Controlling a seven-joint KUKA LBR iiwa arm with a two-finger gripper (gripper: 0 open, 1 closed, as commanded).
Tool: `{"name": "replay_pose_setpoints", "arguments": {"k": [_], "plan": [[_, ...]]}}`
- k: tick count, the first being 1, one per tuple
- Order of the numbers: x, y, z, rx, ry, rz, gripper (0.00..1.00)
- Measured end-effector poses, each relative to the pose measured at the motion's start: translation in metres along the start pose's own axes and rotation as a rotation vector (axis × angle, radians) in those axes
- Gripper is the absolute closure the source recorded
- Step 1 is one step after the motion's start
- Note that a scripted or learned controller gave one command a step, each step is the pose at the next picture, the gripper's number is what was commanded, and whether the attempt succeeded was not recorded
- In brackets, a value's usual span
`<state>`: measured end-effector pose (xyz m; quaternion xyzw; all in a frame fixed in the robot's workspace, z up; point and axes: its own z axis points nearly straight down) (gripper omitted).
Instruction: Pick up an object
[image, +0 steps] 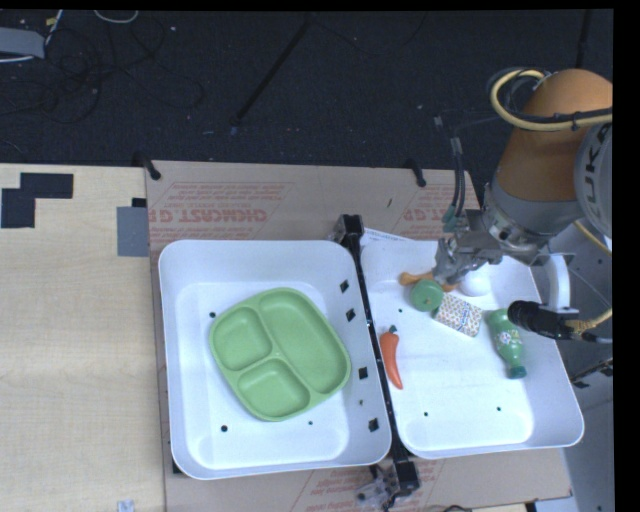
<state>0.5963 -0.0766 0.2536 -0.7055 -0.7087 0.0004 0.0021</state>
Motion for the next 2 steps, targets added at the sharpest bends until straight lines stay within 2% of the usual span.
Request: {"name": "replay_pose_setpoints", "arguments": {"k": [1,2], "plan": [[0.059,-0.012,0.013,0.002,0.000,0.000,1.00],[0.115,-0.022,0.008,0.001,0.000,-0.001,1.00]]}}
